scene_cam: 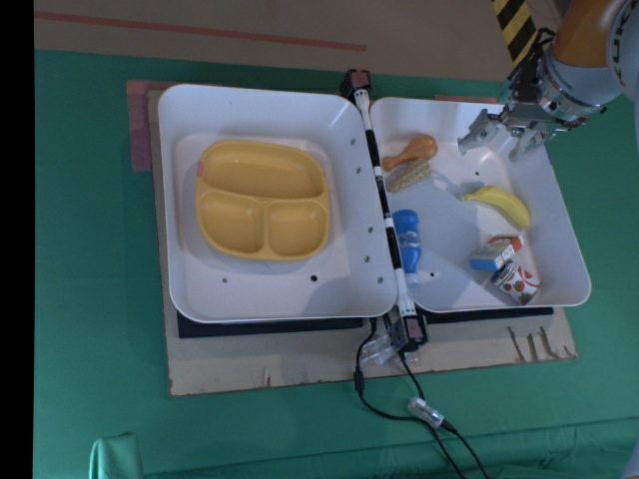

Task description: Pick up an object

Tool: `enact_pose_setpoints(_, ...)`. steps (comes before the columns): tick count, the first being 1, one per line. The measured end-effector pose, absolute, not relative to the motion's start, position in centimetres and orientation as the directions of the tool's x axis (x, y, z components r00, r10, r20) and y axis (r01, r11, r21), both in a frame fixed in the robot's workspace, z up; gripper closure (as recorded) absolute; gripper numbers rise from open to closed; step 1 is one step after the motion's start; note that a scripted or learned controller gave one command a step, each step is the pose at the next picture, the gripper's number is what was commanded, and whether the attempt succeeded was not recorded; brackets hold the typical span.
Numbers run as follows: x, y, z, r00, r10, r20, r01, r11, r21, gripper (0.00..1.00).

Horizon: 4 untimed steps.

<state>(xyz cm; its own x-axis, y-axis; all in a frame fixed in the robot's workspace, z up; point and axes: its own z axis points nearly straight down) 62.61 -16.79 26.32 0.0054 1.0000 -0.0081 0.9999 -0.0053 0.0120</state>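
Your gripper (pixel 502 140), spread and empty, hangs just above the banana (pixel 498 205), which lies slantwise.

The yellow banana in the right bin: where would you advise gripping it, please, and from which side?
Grip the curved yellow banana across its thick middle, coming straight down from above. It lies flat on the right white bin's floor with free floor along both long sides, so fingers probably fit either side of its narrow width.

Plastic on cloth and card

Glossy white plastic bins (pixel 200 297), smooth yellow plastic tray (pixel 262 210), matt green cloth (pixel 90 297), rough brown cardboard (pixel 270 372), shiny banana (pixel 497 205).
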Motion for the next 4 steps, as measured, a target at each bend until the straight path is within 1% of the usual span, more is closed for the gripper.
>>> enact_pose_setpoints(1, 59.2, -16.8, 21.5, 0.005, 1.0, -0.011, 1.0, -0.004, 0.027, 0.0)
enact_pose_setpoints(2, 53.3, -19.1, 18.7, 0.008, 1.0, -0.011, 1.0, -0.008, 0.019, 0.0)
enact_pose_setpoints(4, 53.3, -19.1, 18.7, 0.008, 1.0, -0.011, 1.0, -0.008, 0.02, 0.0)
